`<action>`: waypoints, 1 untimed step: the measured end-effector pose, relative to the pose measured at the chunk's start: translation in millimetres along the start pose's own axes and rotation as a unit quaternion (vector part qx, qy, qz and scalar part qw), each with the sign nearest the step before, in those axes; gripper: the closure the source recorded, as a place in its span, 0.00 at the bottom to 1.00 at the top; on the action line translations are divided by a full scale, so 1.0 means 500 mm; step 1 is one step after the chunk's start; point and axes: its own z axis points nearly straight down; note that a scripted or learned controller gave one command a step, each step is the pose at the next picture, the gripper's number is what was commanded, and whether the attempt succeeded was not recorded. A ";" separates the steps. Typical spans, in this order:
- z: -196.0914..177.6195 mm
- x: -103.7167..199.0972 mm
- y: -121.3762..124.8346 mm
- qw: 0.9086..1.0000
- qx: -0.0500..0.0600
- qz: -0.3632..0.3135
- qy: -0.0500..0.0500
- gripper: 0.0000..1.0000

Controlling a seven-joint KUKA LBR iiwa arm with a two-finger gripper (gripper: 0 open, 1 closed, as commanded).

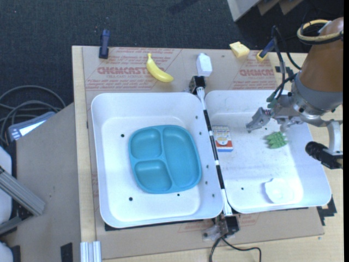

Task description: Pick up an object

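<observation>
Camera view looks down on two white bins sitting side by side on the surface (136, 64). The left bin (109, 119) carries a blue divided plate (163, 158) with three compartments, lying flat in its middle. In the right bin (305, 195), the grey arm comes in from the right, and its jaws (271, 115) hang over the far part of the bin; I cannot tell whether they are parted or closed. Just near of them lies a small green leafy object (276, 140), crinkled and bright. A small carton (222, 138) with a red and blue label rests against that bin's left wall, and a pale round object (277, 190) lies near the bin's near edge. Beyond the bins, a yellow banana (157, 70) and a yellow block (239, 49) lie on the surface.
</observation>
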 end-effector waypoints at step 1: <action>0.091 -0.098 0.002 1.000 0.001 0.001 0.000 0.00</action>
